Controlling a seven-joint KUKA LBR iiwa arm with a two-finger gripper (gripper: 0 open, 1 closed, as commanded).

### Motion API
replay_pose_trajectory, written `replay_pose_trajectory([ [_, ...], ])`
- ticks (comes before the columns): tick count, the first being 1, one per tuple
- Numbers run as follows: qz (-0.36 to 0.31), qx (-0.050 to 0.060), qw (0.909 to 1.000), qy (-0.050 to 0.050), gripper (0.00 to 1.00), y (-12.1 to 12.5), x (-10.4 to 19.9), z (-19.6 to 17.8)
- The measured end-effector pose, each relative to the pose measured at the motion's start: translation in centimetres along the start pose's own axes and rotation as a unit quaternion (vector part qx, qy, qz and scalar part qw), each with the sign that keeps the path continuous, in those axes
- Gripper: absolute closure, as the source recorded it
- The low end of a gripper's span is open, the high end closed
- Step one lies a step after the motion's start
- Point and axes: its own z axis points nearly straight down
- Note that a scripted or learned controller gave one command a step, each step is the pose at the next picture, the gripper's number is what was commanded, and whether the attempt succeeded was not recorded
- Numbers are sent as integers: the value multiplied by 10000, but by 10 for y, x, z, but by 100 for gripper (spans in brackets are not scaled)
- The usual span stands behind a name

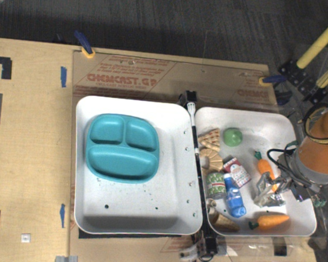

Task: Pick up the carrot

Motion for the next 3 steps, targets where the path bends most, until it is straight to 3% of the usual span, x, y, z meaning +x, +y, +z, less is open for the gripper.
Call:
replay_pose_trajectory([
  [1,-13,21,10000,-43,100,0,-4,-11],
  [2,-1290,19,9916,5,100,18,-3,-1],
  [3,-3205,16,9472,-9,100,56,-32,-1],
])
